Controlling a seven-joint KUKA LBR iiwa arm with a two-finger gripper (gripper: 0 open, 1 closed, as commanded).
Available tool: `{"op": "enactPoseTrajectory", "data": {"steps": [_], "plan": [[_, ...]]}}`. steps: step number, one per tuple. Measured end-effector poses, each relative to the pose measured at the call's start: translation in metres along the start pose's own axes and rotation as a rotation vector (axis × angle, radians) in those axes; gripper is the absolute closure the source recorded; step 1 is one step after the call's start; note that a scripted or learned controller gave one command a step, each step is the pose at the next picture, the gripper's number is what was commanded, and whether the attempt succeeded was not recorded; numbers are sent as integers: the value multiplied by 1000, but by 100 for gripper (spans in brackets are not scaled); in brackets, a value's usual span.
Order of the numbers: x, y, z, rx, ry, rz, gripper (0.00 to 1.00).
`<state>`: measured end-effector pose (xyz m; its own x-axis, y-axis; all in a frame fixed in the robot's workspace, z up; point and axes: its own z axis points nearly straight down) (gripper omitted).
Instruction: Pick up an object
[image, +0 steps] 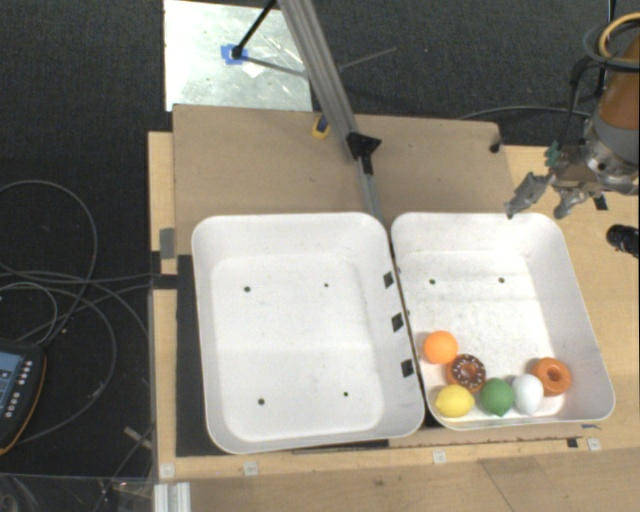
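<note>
Several small objects lie in the near corner of the right bin (480, 250): an orange ball (440, 347), a brown sprinkled doughnut (467, 371), a yellow lemon (454, 401), a green ball (496, 397), a white egg-shaped piece (527, 392) and an orange ring (552, 375). My gripper (541, 198) hangs above the far right corner of that bin, well away from the objects. Its two fingers stand apart, open, with nothing between them.
The left bin (290, 330) lies beside the right one, joined by black clips (397, 322). A grey pole (330, 80) slants across the brown bench (260, 160) behind the bins. Cables and a handheld unit (15, 390) lie on the floor at left.
</note>
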<state>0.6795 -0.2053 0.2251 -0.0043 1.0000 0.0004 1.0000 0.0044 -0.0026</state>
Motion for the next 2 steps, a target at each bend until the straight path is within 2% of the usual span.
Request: {"op": "enactPoseTrajectory", "data": {"steps": [2], "plan": [[-10,12,89,-3,-2,-2,0]]}}
